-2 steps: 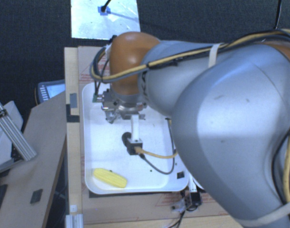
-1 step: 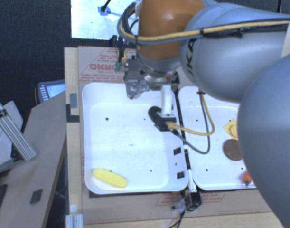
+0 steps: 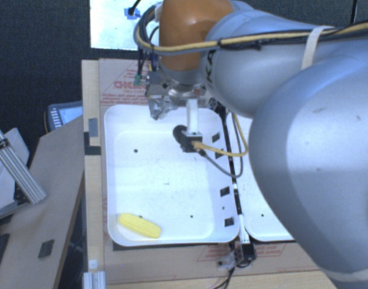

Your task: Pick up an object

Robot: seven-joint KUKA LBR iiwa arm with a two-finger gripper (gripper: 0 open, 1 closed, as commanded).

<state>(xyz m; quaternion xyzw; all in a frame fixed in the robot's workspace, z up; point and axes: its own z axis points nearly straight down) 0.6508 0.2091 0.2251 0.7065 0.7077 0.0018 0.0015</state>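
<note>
A yellow corn cob (image 3: 140, 225) lies in the near left corner of the left white bin (image 3: 165, 179). My gripper (image 3: 160, 108) hangs over the far edge of that bin, well away from the corn. Nothing shows between its fingers. The big grey arm with its orange band covers most of the right side of the view, hiding the right bin (image 3: 265, 230) except for a near strip.
A black divider strip (image 3: 232, 185) runs between the two bins. A cardboard sheet (image 3: 120, 83) lies under the bins at the back. Aluminium rails (image 3: 15, 167) stand off the bench to the left.
</note>
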